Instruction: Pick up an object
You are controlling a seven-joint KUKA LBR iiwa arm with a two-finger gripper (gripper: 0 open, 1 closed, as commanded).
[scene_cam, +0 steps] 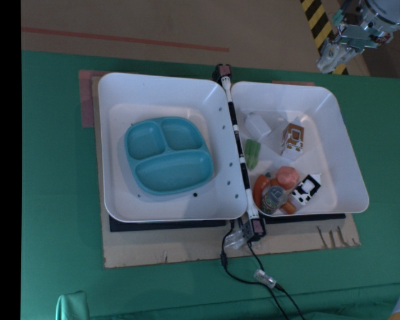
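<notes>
My gripper (329,61) hangs high at the top right, above and behind the right bin (350,156), with nothing visible between its fingers. In that bin lie a white block (257,126), a small house-shaped box (292,138), a green piece (252,153), a small can (274,198), orange and red toy food (287,177) and a black-and-white cow-patterned toy (305,190). They cluster toward the bin's left and front.
The left bin (119,100) holds a teal divided plate (168,155). A rod with black and white marks (236,134) runs between the bins. Cables (256,269) trail from the front onto the green cloth. Yellow-black hazard tape (315,19) marks the floor behind.
</notes>
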